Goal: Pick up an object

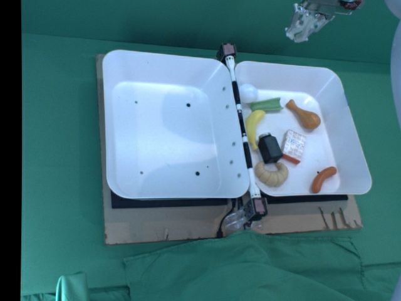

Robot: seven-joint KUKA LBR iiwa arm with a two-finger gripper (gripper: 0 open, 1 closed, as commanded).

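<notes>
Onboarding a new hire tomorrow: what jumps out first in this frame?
The right bin holds a cluster of toy food: a yellow banana, a drumstick, a croissant, a sausage and a black block. The gripper hangs high above that bin's far edge, holding nothing.

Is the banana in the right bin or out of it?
In. The banana lies on the floor of the right bin, near its left wall, with the green piece above it in the view.

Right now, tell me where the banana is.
In the camera view the banana lies in the right bin, near its left wall, just below the green celery piece and up-left of the black block.
</notes>
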